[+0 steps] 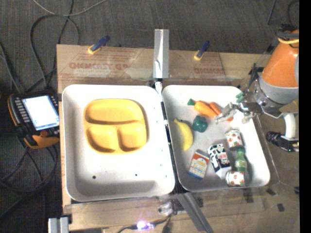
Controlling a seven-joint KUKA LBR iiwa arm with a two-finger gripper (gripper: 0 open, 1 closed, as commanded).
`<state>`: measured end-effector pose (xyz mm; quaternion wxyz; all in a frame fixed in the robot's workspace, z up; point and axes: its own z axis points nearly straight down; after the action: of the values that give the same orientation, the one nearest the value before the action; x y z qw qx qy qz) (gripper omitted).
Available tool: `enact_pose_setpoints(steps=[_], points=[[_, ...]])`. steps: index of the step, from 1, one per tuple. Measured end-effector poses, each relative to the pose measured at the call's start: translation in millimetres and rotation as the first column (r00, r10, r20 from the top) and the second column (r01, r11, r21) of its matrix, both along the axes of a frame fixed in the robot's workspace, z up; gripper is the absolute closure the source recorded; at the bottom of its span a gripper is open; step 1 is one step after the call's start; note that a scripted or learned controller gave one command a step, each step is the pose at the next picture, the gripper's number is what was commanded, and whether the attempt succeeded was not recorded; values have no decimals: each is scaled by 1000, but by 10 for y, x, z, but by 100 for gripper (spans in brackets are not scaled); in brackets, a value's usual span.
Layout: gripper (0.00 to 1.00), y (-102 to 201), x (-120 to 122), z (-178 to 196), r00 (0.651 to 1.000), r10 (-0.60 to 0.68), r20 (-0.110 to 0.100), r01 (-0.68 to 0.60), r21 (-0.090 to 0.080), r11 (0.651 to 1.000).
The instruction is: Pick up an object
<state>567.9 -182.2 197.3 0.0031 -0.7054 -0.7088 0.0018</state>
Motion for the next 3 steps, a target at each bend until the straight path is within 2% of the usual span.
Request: enact_pose_setpoints(steps=[1, 2, 3], points=[[0, -157, 505, -1060, 997, 71, 4, -71, -3, 997], [0, -157, 505, -1060, 997, 71, 4, -71, -3, 997], [0, 103, 974, -1107, 990, 141, -12, -141, -9, 990]])
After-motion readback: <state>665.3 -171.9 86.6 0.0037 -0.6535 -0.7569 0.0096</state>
